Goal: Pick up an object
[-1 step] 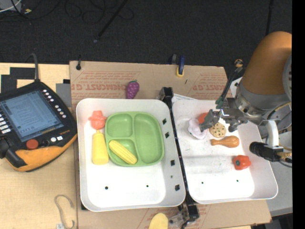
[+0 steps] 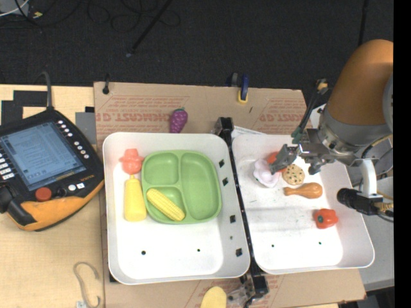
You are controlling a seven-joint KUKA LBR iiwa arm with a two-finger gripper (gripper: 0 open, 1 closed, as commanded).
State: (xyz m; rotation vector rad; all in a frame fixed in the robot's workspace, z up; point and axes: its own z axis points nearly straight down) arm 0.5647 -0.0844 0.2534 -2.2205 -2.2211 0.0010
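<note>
Pincer (image 2: 287, 161) on the grey arm hangs low over the upper part of the right shallow white bin (image 2: 347, 252); whether it is spread or closed cannot be told. Just left of the pincer lies a pale pink-white soft lump (image 2: 264, 172), right below it a round speckled cookie (image 2: 294, 174) and a tan toy drumstick (image 2: 304, 190), and farther below to the right a small red-orange toy pepper (image 2: 326, 218). Well left, the other white bin (image 2: 167, 255) holds a green divided plate (image 2: 182, 186) bearing a yellow toy corn cob (image 2: 166, 204).
</note>
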